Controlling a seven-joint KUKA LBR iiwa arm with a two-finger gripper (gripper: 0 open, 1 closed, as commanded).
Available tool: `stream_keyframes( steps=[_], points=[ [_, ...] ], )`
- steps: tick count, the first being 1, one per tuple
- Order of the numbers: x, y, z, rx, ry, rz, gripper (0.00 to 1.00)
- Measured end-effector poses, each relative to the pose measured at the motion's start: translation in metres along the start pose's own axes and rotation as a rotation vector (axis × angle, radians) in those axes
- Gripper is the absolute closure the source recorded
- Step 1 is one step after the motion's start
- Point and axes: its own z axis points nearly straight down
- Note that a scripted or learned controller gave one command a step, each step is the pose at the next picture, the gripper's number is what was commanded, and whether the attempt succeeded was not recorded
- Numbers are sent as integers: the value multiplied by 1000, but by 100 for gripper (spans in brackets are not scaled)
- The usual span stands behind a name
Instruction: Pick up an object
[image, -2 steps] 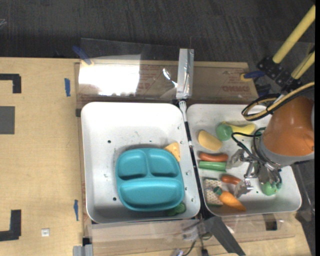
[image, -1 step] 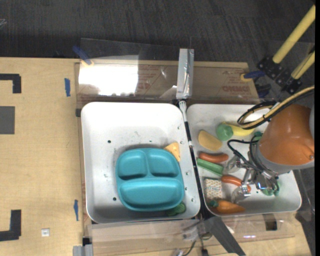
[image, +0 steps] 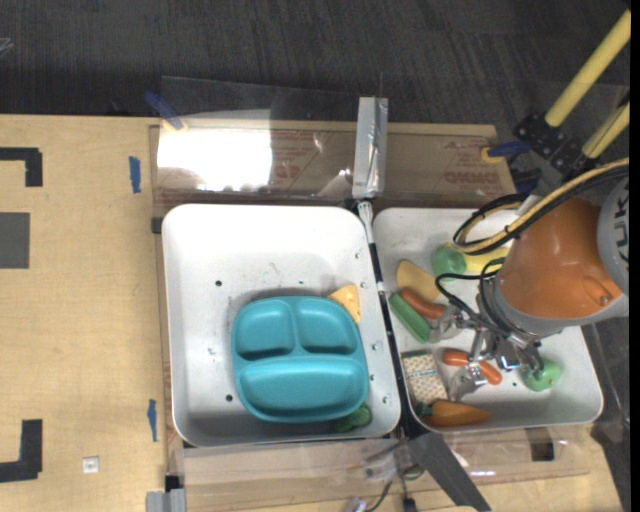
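Observation:
My gripper hangs low in the right bin, under the orange wrist band. It sits right over small orange-red toy pieces; one orange piece lies directly beneath the gripper. Whether that piece is gripped is unclear. An orange carrot lies by the bin's front wall, and a green piece lies just right of the gripper. A green and red pepper, a yellow piece and a green lump lie at the bin's left and back.
A speckled pad lies at the right bin's left side. The left bin holds a blue divided plate, a yellow wedge at its back right corner and a green bit at its front edge. Cables trail above the arm.

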Motion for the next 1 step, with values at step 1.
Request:
stream_keyframes(
  steps=[1],
  points=[
    [-67,-4,2,-4,1,-11,0]
  ],
)
